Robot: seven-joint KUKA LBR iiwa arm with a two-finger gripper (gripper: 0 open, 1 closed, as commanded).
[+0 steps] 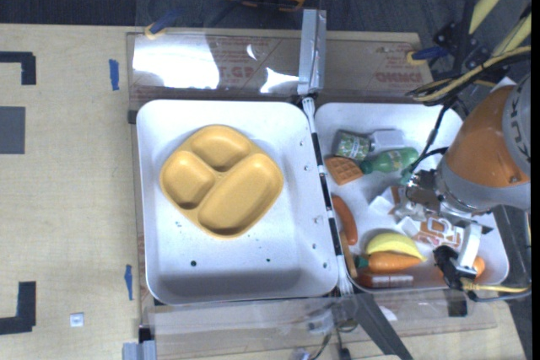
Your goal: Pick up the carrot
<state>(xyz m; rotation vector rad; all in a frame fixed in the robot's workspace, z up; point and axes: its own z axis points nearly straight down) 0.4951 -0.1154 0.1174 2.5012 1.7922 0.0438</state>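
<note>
Cannot tell the gripper's (419, 202) opening or load, so centre over the carrot (390, 262), touching the banana (395, 244) at the front of the right bin (380, 115), and close across its width

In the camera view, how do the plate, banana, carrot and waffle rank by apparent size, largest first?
1. Plate.
2. Banana and carrot: too alike to rank.
3. Waffle.

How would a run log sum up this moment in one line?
task: pick carrot | gripper: over right bin | carrot: lying beside banana, not held
</note>
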